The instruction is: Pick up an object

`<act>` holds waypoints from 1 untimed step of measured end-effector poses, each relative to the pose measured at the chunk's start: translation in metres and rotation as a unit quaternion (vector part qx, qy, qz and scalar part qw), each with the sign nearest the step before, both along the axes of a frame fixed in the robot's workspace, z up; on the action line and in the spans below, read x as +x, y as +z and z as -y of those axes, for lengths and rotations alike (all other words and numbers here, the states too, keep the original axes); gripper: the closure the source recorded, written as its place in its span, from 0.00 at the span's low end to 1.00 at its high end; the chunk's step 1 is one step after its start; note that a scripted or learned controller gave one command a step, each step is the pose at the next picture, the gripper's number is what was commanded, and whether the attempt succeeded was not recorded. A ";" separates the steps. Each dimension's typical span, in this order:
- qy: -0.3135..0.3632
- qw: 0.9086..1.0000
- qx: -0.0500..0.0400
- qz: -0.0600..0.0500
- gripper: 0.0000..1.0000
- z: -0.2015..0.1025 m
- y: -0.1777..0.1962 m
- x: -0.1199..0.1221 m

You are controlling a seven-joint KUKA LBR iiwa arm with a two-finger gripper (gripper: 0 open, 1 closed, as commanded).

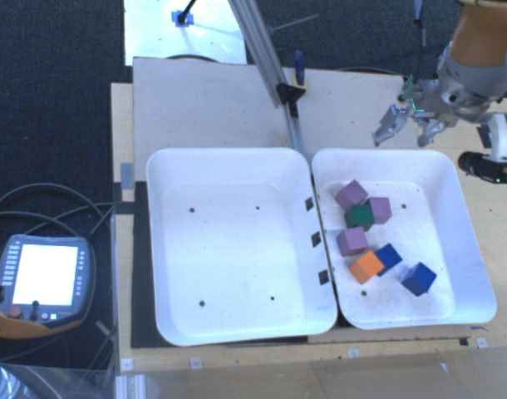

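Note:
The right bin point(465, 248) holds several small cubes. Three purple cubes point(351, 195) point(379, 209) point(351, 241) cluster around a green cube point(360, 216). Lower down lie an orange cube point(366, 266), a blue cube point(388, 257) touching it, and a second blue cube point(419, 278) apart to the right. My gripper point(410, 129) hangs above the bench just beyond the right bin's far rim, fingers spread open with nothing between them. It is well clear of all the cubes.
The left bin point(166, 248) sits beside the right one. A slanted metal pole point(258, 36) with a clamp crosses the bench behind the bins. A teach pendant point(39, 285) lies on the floor at the left.

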State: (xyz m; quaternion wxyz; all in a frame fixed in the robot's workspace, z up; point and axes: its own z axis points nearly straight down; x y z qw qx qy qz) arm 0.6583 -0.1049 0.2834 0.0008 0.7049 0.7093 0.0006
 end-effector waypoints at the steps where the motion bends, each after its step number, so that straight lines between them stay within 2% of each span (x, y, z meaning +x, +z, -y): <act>1: 0.000 1.000 0.000 0.000 0.00 0.000 0.000 0.000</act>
